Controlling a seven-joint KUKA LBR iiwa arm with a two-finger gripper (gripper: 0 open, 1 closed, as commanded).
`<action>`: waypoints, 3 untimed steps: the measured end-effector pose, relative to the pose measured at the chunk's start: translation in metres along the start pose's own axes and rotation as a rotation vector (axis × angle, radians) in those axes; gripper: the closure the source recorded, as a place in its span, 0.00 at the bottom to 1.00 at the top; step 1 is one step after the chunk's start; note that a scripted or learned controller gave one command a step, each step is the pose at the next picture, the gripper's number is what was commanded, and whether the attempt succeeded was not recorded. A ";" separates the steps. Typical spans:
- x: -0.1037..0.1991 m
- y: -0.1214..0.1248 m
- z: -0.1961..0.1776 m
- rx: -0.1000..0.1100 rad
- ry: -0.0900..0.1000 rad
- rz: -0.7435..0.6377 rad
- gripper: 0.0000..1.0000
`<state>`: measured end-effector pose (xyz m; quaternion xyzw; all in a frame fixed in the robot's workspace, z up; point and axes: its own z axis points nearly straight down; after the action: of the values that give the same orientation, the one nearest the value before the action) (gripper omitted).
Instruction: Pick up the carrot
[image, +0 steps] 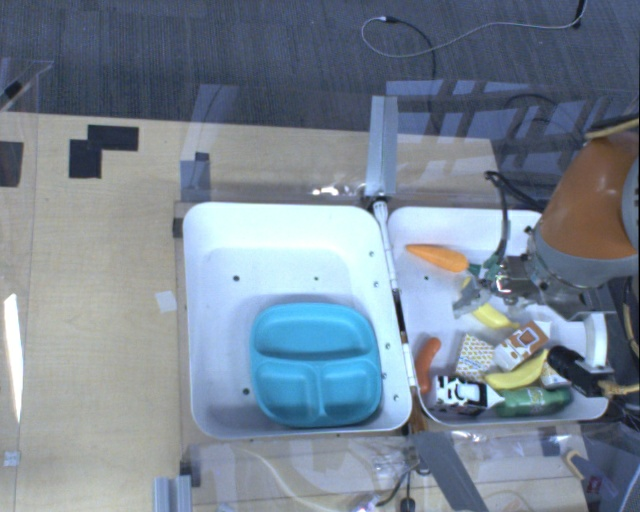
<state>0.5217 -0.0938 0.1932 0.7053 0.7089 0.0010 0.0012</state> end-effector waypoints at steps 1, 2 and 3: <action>0.020 0.066 -0.015 -0.003 -0.001 -0.208 0.00; 0.002 0.136 0.022 -0.002 -0.001 -0.255 0.00; -0.011 0.119 -0.028 -0.003 -0.001 -0.118 0.00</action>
<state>0.6404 -0.1044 0.2211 0.6624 0.7492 0.0017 0.0029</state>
